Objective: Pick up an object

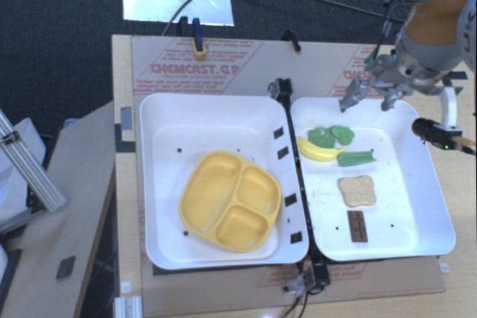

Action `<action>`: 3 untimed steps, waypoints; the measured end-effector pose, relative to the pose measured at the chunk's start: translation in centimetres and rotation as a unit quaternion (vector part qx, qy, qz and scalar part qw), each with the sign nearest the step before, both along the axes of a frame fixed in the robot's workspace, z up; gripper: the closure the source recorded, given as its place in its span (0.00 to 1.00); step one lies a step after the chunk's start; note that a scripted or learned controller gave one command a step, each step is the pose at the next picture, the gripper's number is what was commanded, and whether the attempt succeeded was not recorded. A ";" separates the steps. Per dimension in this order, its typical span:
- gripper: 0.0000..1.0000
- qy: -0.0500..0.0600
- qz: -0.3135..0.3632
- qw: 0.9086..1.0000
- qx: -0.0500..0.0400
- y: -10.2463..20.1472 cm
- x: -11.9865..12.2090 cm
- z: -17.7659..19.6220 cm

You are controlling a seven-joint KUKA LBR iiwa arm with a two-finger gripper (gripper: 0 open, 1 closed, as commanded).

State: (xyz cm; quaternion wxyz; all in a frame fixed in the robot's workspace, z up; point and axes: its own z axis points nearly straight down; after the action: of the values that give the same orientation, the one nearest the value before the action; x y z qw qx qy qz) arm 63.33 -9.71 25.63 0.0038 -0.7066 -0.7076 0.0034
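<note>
Nearest, in the right bin: chocolate bar, then toast, banana, green leaves, pea pod. Yellow tray in the left bin. Above the right bin's far edge, hand, fingers apart, holding nothing.

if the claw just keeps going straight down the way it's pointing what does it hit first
Most likely the back rim of the right bin, or bare floor just inside it. The open claw hangs over that far edge, and the green leafy pieces and banana lie nearer the camera. Depth is hard to judge from this slant.
</note>
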 end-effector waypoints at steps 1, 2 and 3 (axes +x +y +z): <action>0.00 -0.006 0.001 1.000 0.000 0.0 0.2 0.7; 0.00 -0.005 0.000 1.000 0.000 0.5 0.0 -3.6; 0.00 -0.005 0.000 1.000 0.000 0.1 0.8 -8.3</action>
State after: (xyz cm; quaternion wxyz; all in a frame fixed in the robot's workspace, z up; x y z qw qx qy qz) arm 64.11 -9.65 17.36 0.0001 -0.7066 -0.7076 0.0004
